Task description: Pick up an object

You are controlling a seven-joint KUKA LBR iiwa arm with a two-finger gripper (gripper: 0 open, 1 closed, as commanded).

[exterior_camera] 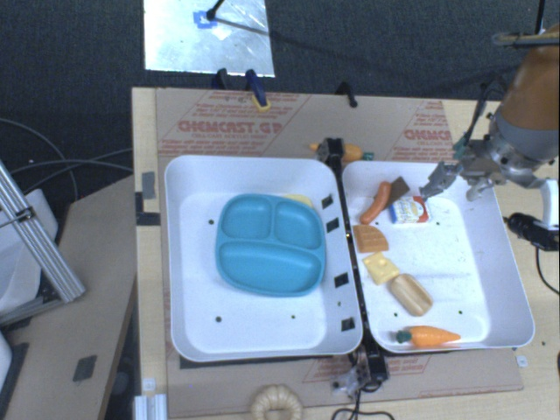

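Worktop (pixel 149 261): one printed cardboard sheet (pixel 289 116) lies on it, bearing two white bins side by side, left bin (pixel 188 261) and right bin (pixel 499 261), rims touching.

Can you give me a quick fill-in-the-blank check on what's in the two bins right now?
1. The blue divided plate lies in the ____ bin as the camera sees it.
2. The carrot with green leaves lies against the right bin's ____ edge.
3. The gripper hovers near the small ____ and white carton.
4. The long orange sausage-shaped piece lies just ____ of that carton in the view.

Missing words: left; near (bottom); red; left
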